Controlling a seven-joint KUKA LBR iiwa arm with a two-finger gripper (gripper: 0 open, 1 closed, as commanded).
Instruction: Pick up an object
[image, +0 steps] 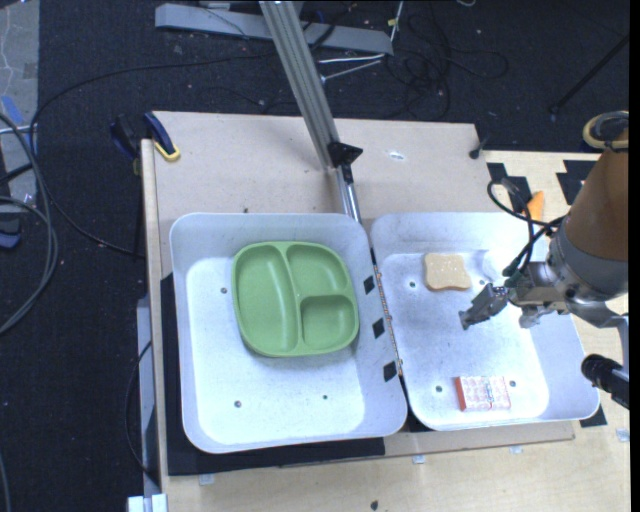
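Jaws' state I cannot tell; the gripper (478, 310) hovers just beside the tan bread-shaped toy slice (446, 272). Approach step, seemingly; next it must centre over the slice and descend.

My bench (260, 165) is a pale wooden board, and the light on it is even and soft. Around it I see a dark floor (70, 330) with small light specks. Several thin black cables (60, 100) lie in loops on this floor at the left side and at the top. A grey metal pole (305, 85) stands tilted from the top middle down to the bench. Behind it, some grey metal bars (270, 25) lie on the floor. A blue and yellow clamp (160, 138) grips the far left corner of the bench.
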